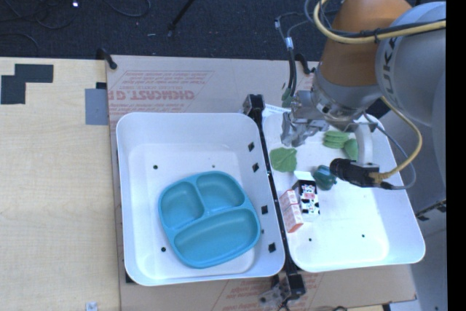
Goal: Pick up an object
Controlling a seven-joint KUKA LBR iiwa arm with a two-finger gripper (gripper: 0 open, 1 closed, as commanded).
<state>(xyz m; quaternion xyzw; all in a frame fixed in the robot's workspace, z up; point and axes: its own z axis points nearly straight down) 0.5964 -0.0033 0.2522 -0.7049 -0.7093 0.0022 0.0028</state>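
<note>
Camera view: gripper [294,130] is hanging over the back-left corner of the right bin [378,244], close to the wall between the bins. Nearest candidate is the leaf [283,159], green, lying flat on the bin floor just in front of the gripper and apart from it as far as I can see. I'm reading this as the approach step, with nothing picked yet.

Doing it well: the leaf looks thin and flat, so I'm expecting it needs a straight drop right to the floor, centred on it, closing across its narrow width. That wall is near, so it needs clearance there. Two green bits [338,138] are sitting just right of the gripper, and a sloppy line is risking a nudge on those instead. The carton [291,210] and the cow-print box [309,200] are lying side by side nearer the front — boxy, probably the easier grab.

Gripper state: can't tell how far open, since the metal is blurring into the white bin. I'm not seeing anything held or touched.

A blue plate [210,218] is sitting in the left bin [135,135], well apart.
</note>
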